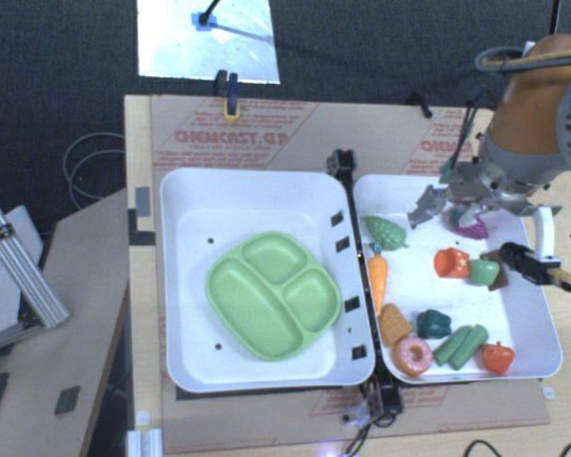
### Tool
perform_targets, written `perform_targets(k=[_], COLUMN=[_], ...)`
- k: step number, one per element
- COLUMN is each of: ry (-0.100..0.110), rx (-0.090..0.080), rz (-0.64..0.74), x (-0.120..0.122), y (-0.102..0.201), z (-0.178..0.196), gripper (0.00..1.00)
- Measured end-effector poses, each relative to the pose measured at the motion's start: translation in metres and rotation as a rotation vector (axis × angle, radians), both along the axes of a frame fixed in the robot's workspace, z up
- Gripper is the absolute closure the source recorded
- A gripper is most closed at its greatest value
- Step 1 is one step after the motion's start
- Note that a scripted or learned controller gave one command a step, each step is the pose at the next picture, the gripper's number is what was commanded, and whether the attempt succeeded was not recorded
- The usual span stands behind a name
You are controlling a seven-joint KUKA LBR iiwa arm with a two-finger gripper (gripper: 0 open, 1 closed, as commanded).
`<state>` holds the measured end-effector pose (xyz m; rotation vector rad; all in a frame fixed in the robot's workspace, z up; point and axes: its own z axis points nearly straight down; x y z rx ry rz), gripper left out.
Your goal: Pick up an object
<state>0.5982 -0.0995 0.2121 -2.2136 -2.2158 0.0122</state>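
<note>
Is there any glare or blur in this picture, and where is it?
Camera view: strong glare on the shiny sheet behind the bench; the gripper and arm look slightly blurred; the green plate and toy food are sharp, with soft shadows.

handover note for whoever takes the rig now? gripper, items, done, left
Gripper: open, holding nothing, hovering over the back of the right bin beside a purple item.
Items, all in the right bin: green leafy vegetable, carrot, red and green peppers, donut, dark green piece, green pods, tomato.
Left bin holds a green divided plate.
Done: nothing picked.
Left: grasp and lift one object.
</note>
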Motion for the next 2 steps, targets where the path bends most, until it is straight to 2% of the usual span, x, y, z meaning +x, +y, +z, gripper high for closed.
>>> perform_targets(k=[1,2], ry=[-0.014,-0.01], rx=[-0.002,-0.001], rz=[0.002,0.001], x=[0.003,0.0], y=[0.0,0.001], z=[0.008,-0.034], gripper=[0.0,0.0])
